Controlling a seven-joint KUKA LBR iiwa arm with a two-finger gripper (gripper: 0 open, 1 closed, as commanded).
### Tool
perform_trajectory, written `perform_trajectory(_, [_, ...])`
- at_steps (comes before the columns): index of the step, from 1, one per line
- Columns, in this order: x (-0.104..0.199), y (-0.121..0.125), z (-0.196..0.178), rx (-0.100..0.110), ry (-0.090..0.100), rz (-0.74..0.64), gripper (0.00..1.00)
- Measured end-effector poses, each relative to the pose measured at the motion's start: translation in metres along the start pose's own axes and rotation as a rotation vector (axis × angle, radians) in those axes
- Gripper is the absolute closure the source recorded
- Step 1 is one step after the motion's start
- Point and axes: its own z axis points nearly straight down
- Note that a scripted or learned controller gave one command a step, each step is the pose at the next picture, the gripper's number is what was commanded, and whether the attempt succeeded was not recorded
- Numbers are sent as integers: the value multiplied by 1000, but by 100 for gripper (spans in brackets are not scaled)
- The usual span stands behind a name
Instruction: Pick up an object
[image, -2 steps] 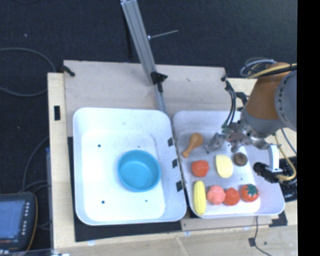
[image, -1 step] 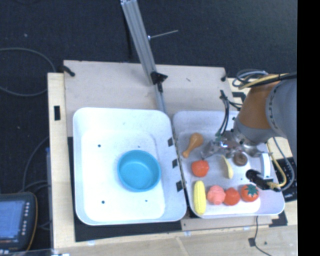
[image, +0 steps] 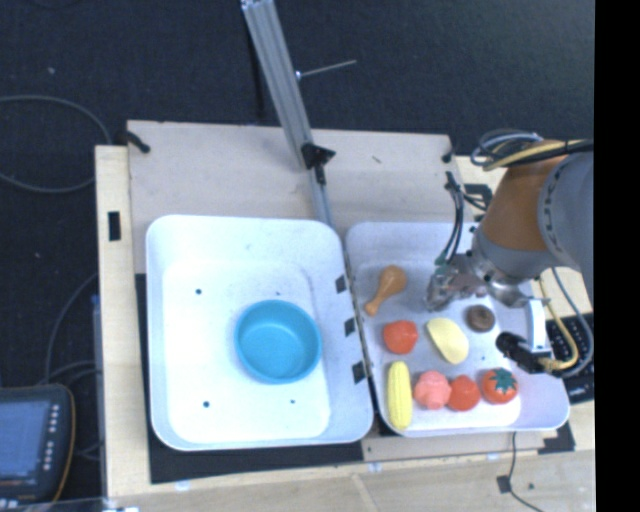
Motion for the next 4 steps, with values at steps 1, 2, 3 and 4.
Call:
perform_trajectory(1, [-8,0,-64,2,3,1,100])
perform_trajectory(2, [-9,2,-132,1,3,-10,100])
perform_trajectory(3, [-10,4,-187,0,3,-13,100])
perform_trajectory(4, [33,-8,-171,10,2,-11,100])
